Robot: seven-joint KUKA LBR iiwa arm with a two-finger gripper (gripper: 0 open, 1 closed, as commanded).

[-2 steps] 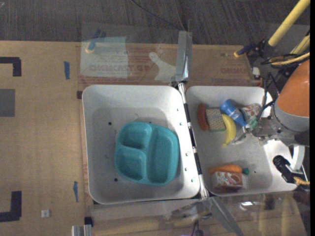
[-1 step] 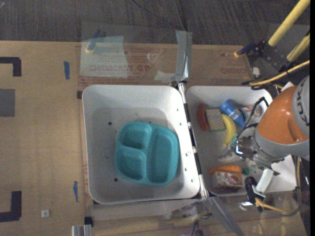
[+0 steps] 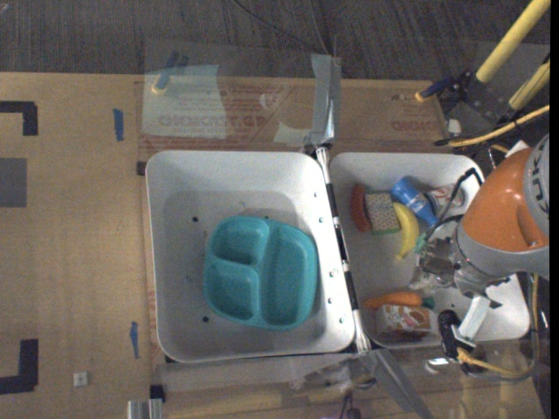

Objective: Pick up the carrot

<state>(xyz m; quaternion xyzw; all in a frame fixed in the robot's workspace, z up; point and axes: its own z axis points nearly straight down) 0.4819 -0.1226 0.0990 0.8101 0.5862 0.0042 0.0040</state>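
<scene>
The carrot (image 3: pixel 395 300) lies orange and slim near the front of the right bin (image 3: pixel 374 260), its green end pointing right. My gripper (image 3: pixel 431 270) hangs just above and to the right of the carrot's right end, under the grey and orange arm (image 3: pixel 507 221). Nothing is seen held in it.
In the right bin lie a yellow banana (image 3: pixel 408 227), a blue bottle (image 3: pixel 410 193), a sponge-like block on a red piece (image 3: pixel 377 210) and a packet (image 3: pixel 404 320) at the front. The left bin (image 3: pixel 175 234) holds a teal divided plate (image 3: pixel 260 271).
</scene>
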